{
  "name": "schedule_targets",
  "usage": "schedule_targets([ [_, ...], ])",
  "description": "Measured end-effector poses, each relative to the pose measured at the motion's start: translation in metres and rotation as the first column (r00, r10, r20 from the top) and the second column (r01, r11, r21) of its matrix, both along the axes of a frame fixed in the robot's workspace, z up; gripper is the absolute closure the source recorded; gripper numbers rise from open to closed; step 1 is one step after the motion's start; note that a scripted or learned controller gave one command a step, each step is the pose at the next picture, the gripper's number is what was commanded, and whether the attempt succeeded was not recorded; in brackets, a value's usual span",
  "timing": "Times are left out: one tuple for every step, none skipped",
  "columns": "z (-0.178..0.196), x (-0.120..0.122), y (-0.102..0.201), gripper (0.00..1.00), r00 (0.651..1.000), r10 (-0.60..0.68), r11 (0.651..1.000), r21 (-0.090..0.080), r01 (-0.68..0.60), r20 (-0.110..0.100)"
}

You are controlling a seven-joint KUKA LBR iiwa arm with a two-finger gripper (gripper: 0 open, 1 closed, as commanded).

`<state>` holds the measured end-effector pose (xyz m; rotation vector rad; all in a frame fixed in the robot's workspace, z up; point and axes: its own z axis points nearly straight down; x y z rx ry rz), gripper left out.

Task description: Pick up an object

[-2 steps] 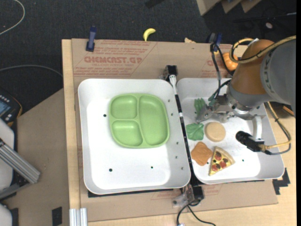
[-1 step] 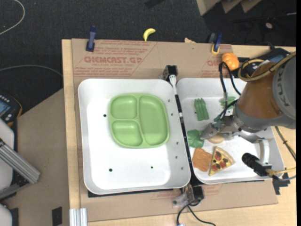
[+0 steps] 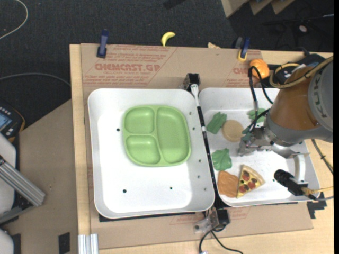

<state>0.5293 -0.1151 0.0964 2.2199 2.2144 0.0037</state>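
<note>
Left bin (image 3: 106, 142): a green three-compartment plate (image 3: 157, 135) lies near its centre, with bare white floor on every side, widest toward the near rim. A black divider strip (image 3: 204, 142) marks where the two bins meet. Right bin (image 3: 222, 97): just beside the strip lie two green leaf pieces (image 3: 217, 123) (image 3: 221, 158), a round tan disc (image 3: 232, 130), an orange-brown slab (image 3: 228, 184) and a pizza slice (image 3: 249, 180), the last two touching at the near rim. The pincer (image 3: 249, 143) hangs low beside the disc; whether its tips are apart or together cannot be told. The arm (image 3: 299, 107) covers the bin's right half. The cardboard-covered surface (image 3: 127, 62) carries blue clamps (image 3: 103, 43) at its far edge, over dark carpet (image 3: 79, 9).
</note>
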Motion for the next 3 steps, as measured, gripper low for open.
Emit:
schedule_targets([
  [0.094,-0.012,0.074,1.00,1.000,0.011,1.000,0.005,-0.011,0.003],
  [0.088,-0.029,0.150,1.00,1.000,0.011,1.000,0.007,-0.011,-0.010],
  [0.278,-0.049,0.127,1.00,1.000,0.004,1.000,0.004,-0.004,0.013],
])
